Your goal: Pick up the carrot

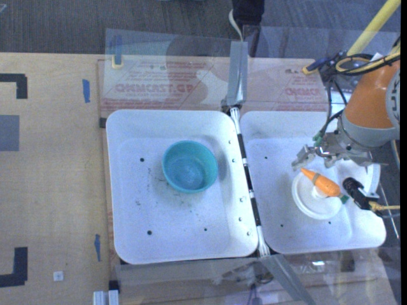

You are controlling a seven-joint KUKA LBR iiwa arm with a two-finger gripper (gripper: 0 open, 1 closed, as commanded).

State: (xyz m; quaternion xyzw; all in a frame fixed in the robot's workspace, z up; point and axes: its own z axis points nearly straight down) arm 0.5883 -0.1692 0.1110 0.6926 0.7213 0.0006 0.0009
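While the carrot [322,184] lies slantwise on a small white dish [310,206] in the right bin [278,189], narrow end toward the divider, the claw [318,157] hangs just beside its upper edge. Likely reason for that placing: the arm is lined up over the target for a grasp, with the wrist near the bin's right wall. The dish lifts the carrot off the bin floor, so it may roll if nudged. Claw opening: cannot tell, as the metal parts blur together from this angle. Contact with the carrot is uncertain, and nothing is seen clamped. A teal bowl [189,165] sits well apart in the left bin [133,196], uninvolved.
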